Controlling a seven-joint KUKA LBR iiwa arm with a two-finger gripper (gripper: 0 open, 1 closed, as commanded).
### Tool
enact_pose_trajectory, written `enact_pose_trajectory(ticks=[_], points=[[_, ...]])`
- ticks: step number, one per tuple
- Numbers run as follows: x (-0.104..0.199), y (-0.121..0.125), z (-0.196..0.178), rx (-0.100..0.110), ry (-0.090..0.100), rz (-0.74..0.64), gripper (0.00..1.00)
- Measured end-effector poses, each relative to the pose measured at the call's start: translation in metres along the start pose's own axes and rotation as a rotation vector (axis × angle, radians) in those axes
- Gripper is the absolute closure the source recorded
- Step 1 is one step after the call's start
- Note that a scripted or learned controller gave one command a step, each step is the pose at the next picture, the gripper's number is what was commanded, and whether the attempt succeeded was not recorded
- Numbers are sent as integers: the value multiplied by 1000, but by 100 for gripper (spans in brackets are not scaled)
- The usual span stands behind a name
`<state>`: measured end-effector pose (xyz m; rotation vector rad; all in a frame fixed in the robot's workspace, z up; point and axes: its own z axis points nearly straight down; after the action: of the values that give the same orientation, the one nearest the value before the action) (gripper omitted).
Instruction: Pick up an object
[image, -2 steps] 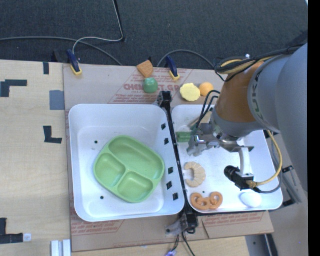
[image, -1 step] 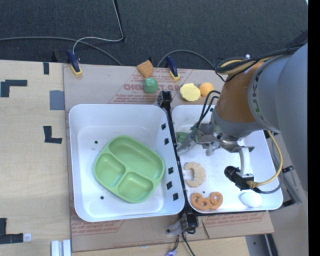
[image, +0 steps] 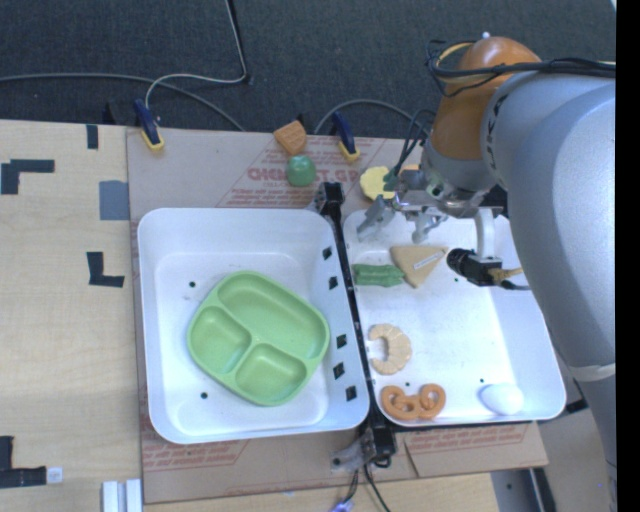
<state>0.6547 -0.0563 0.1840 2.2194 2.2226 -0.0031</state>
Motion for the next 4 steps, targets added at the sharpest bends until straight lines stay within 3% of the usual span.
enact_pose_trajectory(ticks=[1, 2, 3, 4], points=[[-58, 17, 92, -8, -1, -1, 0], [-66, 10, 93, -17, -1, -3, 0], [-68, 10, 82, -19, -6, -4, 100], [-68, 10, 82, -19, -6, -4, 0]])
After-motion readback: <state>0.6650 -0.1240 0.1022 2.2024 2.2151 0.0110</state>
